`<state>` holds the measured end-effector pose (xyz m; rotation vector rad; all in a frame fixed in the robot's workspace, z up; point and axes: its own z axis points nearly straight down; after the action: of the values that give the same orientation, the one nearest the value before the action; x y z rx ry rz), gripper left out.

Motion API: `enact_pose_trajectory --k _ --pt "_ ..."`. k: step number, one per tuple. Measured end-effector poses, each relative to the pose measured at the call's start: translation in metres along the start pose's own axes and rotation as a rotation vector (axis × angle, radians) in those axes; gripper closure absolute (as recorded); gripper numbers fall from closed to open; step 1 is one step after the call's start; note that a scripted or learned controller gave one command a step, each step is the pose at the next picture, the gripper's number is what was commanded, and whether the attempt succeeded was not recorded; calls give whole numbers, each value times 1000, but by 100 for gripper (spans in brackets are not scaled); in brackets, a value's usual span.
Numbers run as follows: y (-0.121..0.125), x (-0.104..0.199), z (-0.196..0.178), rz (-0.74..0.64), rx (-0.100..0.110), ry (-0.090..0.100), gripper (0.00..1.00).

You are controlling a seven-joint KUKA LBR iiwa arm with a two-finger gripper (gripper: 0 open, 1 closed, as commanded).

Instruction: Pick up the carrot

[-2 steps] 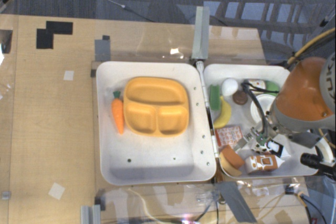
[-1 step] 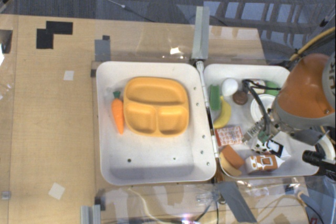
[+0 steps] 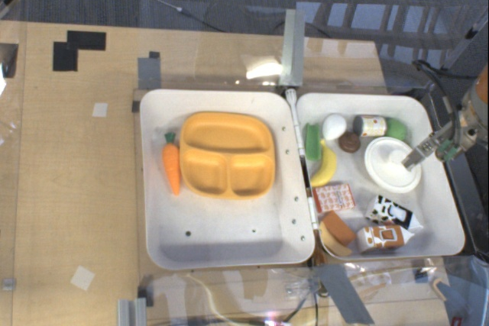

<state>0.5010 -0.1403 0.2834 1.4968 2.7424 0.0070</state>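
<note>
Carrot [image 3: 172, 167] lies in left bin [image 3: 153, 240] on wooden bench [image 3: 69, 202].

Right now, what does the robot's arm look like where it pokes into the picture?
At the right edge of the camera view, a bit of orange shows at the top of the arm. Below it the gripper is grey metal, with blocky parts and a thin, pale, stick-like piece slanting down over the right bin. It is too small and blurry to make out cables or markings.
</note>
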Motion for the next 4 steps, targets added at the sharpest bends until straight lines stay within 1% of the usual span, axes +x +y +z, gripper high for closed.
enact_pose_trajectory --k 1,2,3,4 --pt "-32 -60 -115 -331 3 0 100" --pt "-20 -32 64 -211 13 18 100" --pt "40 90 99 -256 7 15 100" --pt "18 47 -76 -270 -3 -1 100"
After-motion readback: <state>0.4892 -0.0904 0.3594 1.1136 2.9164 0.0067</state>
